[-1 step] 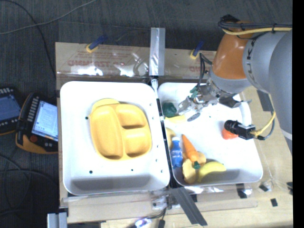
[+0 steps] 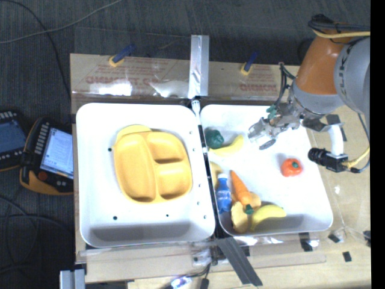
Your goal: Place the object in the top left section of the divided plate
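One plate [image 2: 153,164] waiting mid left bin [image 2: 96,221]; end effector [image 2: 264,131] over right bin's top edge, grip state unclear, prob. lining up on banana [image 2: 231,146].

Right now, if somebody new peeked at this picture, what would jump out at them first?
Probably the big yellow divided plate sitting in the left bin. Next, the pile of toy food in the right bin: a red tomato alone on the right side, an orange carrot and a banana near the front. The robot's gripper hovers over that bin's back part.
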Robot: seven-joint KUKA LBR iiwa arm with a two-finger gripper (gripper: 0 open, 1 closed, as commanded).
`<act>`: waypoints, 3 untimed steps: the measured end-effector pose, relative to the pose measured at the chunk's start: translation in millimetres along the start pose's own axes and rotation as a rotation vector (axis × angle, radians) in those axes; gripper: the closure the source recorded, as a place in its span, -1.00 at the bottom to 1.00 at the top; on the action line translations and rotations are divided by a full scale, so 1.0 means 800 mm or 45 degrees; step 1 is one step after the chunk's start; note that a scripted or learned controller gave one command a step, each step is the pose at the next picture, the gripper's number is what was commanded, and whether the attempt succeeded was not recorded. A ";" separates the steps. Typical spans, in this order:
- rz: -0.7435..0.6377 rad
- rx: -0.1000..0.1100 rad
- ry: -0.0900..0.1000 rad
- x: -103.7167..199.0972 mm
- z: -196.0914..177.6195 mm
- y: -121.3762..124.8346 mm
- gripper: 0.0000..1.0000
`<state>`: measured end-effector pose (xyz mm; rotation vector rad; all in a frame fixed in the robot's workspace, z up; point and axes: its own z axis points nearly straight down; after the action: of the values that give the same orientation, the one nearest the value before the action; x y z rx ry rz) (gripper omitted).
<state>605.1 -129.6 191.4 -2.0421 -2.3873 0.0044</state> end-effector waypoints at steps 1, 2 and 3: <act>-0.283 -0.001 -0.001 0.096 -0.040 0.021 1.00; -0.323 -0.002 0.000 0.151 -0.071 0.091 1.00; -0.312 0.000 0.001 0.230 -0.063 0.080 1.00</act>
<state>640.0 62.2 241.3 -1.7346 -2.6183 0.0038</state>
